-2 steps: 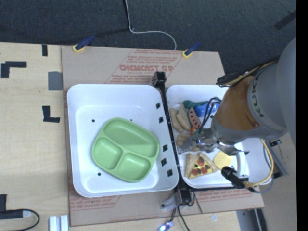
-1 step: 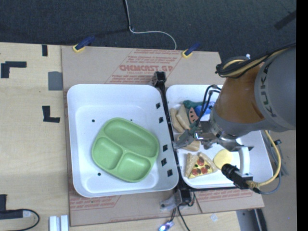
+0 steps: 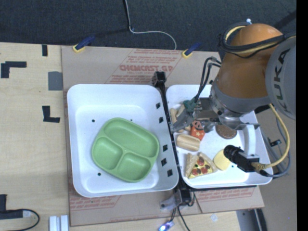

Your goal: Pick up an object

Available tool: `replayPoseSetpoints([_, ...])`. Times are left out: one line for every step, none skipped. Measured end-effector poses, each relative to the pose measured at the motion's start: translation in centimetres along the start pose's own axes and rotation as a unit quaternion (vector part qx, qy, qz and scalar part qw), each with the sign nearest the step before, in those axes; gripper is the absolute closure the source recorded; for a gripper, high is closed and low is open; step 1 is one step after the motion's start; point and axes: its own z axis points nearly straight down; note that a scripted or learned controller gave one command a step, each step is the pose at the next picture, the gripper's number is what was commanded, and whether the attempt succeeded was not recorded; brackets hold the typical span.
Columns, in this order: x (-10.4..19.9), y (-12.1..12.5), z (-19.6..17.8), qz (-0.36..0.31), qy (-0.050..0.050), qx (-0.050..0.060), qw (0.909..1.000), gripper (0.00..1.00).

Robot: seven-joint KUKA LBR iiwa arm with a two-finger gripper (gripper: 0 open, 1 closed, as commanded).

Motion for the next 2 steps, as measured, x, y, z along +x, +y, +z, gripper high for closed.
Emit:
replayPoseSetpoints([-0.2,-0.1,-0.3,0.002,-0.002,0.007,1.0000,1.00])
replayPoseSetpoints([5.2,0.0,-5.4,0.000,0.000,0.003,1.0000,1.00])
